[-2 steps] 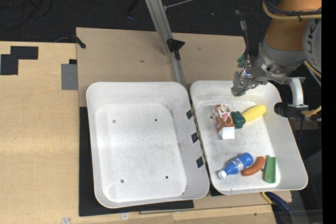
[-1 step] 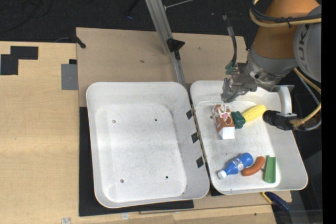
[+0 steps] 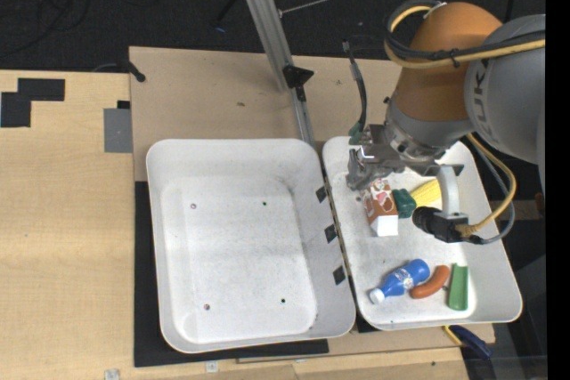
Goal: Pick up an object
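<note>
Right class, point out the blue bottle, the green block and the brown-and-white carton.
blue bottle (image 3: 405,278), camera view, on its blue body.
green block (image 3: 458,287), camera view, on its middle.
brown-and-white carton (image 3: 383,211), camera view, on its side.

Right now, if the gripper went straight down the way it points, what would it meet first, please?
Most likely the small brown-and-white carton lying just below the gripper in the right bin, though the slanted view leaves depth unsure.

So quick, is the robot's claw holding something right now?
Gripper: cannot be told. It sits low in the right bin, right by the small red-and-white carton.
</note>
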Motion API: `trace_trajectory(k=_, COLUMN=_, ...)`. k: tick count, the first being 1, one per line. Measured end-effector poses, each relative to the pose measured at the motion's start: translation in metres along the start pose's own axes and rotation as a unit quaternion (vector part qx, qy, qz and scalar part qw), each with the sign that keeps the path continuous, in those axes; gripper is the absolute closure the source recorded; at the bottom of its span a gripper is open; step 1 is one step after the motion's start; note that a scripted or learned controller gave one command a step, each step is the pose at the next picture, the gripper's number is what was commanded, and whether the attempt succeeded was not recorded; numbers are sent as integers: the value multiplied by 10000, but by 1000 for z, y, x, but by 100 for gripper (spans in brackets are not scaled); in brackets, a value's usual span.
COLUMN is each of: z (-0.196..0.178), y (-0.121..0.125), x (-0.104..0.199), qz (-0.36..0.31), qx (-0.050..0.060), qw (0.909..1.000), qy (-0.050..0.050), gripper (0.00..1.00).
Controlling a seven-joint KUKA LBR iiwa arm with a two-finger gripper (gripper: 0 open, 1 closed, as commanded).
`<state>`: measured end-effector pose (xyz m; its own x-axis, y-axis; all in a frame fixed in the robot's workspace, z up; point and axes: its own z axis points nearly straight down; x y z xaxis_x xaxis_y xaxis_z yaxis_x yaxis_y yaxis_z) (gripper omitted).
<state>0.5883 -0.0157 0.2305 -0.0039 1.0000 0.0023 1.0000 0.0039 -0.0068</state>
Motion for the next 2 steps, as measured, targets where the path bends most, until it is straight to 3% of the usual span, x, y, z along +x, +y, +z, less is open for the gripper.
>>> trace_trajectory(k=2, z=-9, y=-50, x=92, qz=-3, qx=-1, qw=10000, qy=-3, gripper=100)
